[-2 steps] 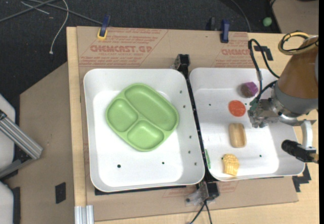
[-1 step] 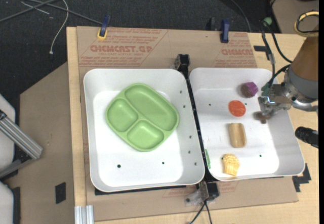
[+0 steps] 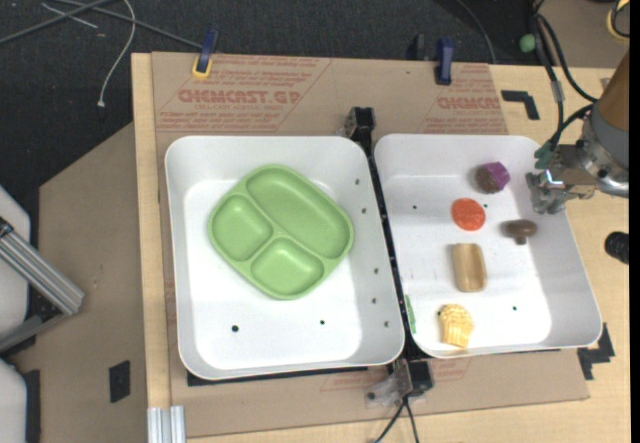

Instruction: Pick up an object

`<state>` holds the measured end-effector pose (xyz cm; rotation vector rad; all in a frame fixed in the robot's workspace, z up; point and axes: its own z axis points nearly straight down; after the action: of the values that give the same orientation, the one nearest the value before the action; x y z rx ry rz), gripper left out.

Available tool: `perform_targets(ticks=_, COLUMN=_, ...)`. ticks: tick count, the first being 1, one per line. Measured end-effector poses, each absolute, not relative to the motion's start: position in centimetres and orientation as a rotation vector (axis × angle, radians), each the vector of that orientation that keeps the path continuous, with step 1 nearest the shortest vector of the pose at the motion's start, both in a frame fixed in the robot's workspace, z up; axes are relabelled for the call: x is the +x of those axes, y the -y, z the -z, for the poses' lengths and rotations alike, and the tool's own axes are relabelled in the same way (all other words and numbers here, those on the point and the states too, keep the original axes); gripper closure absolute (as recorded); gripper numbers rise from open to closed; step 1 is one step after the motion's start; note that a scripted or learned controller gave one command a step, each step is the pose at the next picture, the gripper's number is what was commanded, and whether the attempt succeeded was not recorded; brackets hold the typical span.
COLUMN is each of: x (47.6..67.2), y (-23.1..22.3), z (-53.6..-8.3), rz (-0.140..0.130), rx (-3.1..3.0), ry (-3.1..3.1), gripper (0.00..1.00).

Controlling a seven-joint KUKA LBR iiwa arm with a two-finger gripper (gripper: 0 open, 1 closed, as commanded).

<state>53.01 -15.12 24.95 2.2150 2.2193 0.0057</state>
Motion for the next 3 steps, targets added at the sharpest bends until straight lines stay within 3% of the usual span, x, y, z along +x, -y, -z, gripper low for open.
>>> perform_targets(ticks=1, x=55.0, y=9.4, z=-24.2, rz=-0.005, rx=2.214, ry=-2.229, gripper=1.00)
perform_targets(ticks=3, x=56.7, y=-1.2, z=-25.1, rz=-0.005, rx=2.214, ry=-2.230, gripper=1.00)
